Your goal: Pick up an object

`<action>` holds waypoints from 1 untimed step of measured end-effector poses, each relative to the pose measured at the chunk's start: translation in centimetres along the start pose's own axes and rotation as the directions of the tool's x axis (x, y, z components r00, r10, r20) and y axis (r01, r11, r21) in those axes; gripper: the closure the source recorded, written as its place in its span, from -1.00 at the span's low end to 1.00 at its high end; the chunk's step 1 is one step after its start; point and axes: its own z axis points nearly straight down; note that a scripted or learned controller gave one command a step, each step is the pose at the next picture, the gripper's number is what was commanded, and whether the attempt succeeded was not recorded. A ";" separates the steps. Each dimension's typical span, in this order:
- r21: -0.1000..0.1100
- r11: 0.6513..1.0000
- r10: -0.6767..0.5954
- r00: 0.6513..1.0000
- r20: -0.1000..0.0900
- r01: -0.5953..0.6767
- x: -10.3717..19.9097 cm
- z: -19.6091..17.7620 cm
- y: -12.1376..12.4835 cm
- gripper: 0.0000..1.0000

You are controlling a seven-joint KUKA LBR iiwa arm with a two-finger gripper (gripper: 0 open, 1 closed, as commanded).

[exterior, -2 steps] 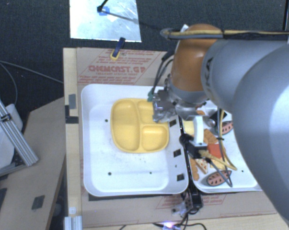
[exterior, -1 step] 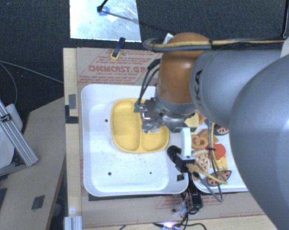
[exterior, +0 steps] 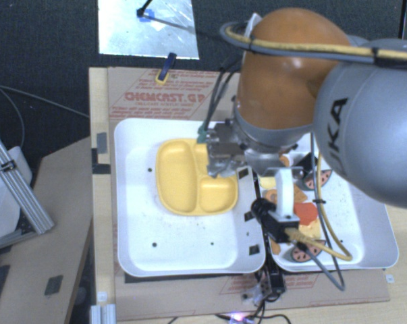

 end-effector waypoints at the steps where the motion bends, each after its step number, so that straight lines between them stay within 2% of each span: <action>1: 0.017 1.000 0.005 1.000 0.010 -0.005 2.6 15.5 7.1 1.00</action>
